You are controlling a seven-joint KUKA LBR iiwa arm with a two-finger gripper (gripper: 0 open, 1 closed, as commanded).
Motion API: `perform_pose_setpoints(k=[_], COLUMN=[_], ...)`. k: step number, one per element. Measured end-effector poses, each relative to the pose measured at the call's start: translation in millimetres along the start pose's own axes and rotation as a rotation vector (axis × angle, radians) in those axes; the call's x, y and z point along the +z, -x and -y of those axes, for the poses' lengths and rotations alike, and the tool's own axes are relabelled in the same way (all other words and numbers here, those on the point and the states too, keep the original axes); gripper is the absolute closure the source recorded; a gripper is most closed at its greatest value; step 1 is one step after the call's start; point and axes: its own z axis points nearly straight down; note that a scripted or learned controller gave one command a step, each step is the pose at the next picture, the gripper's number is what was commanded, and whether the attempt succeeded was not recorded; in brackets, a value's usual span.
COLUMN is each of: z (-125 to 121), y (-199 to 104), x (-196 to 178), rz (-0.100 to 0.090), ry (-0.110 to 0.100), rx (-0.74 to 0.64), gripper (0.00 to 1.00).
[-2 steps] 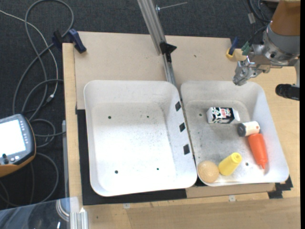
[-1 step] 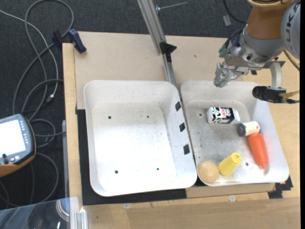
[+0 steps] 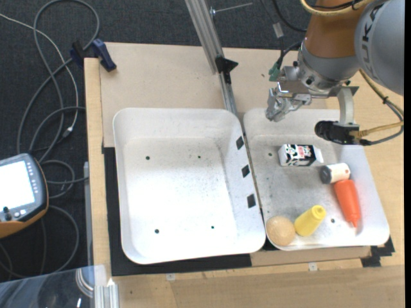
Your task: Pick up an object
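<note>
Far left edge: a pendant (image 3: pixel 19 194) with a lit screen sits on the dark floor, grey cables (image 3: pixel 48 117) looping above it. Upper left of the frame, a blue clamp (image 3: pixel 103 54) grips the bench (image 3: pixel 160 76) corner. Left bin (image 3: pixel 125 130) fills the centre-left, just dark specks on its floor. An aluminium post (image 3: pixel 204 27) slants down from top centre to the seam between the bins, with black tabs (image 3: pixel 244 171) along that seam. Right bin (image 3: pixel 376 226) holds all the objects. Lower centre-right, a tan ball (image 3: pixel 280 230) sits against the near rim, with a yellow bottle (image 3: pixel 309 220) just beside it on the right, lying tilted. Above those, mid-bin, a small black-and-white carton (image 3: pixel 299 154) lies on its side. Right of that, a white cylinder (image 3: pixel 336 172) lies just above an orange carrot (image 3: pixel 349 201), which points down toward the lower right; the two look touching or near it. Gripper (image 3: pixel 277 111) hangs over the bin's upper-left corner, up and left of the carton, well apart from every object. Fingers point down, close together, nothing between them as far as I can see. Arm (image 3: pixel 337 24) comes in from the upper right, orange band above the grey wrist. A black cylindrical part (image 3: pixel 335 131) sticks out below the wrist over the bin's far rim.
</note>
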Motion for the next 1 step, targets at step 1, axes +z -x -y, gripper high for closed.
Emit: perform_pose_setpoints(k=[1], z=[3.1], y=[-63.6], x=[9.0], rz=[0.0], ry=[-0.001], rx=[-0.001], gripper=[1.0])
